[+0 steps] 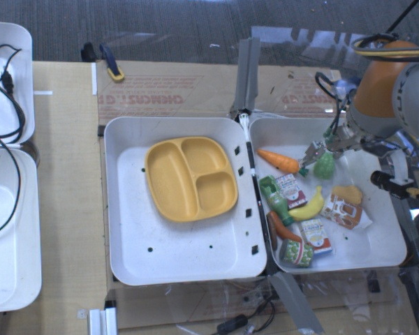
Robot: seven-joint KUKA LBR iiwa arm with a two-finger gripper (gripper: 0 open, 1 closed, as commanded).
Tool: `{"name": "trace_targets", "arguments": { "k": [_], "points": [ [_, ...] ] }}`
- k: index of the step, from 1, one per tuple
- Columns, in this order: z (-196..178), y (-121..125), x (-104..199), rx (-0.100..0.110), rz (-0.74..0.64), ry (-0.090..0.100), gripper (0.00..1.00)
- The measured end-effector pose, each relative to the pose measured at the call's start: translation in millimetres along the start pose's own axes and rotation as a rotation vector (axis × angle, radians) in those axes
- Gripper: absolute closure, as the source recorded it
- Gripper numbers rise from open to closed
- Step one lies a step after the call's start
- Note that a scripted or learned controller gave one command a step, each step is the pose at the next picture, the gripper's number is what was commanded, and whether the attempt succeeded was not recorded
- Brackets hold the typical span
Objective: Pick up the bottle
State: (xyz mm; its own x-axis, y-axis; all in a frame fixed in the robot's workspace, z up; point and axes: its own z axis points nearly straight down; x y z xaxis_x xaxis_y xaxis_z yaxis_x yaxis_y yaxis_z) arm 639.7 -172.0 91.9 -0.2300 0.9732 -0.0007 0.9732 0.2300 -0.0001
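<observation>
The gripper hangs low over the right bin, near its far edge, beside a carrot; whether it grips anything, I cannot tell. The green bottle lies near the bin's left wall, touching a banana.

Two white bins on the desk; one yellow divided plate; two carrots; one banana; one green bottle; three small cartons; one green pepper-like piece at two o'clock
</observation>
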Motion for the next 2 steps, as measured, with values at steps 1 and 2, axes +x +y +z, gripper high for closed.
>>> {"name": "trace_targets", "arguments": {
  "k": [1, 2],
  "points": [
    [-9.8, 0.5, -0.6, -0.001, -0.003, -0.003, 1.0],
    [-172.2, 53.8, 138.9, -0.004, -0.08, -0.001, 1.0]
  ]
}}
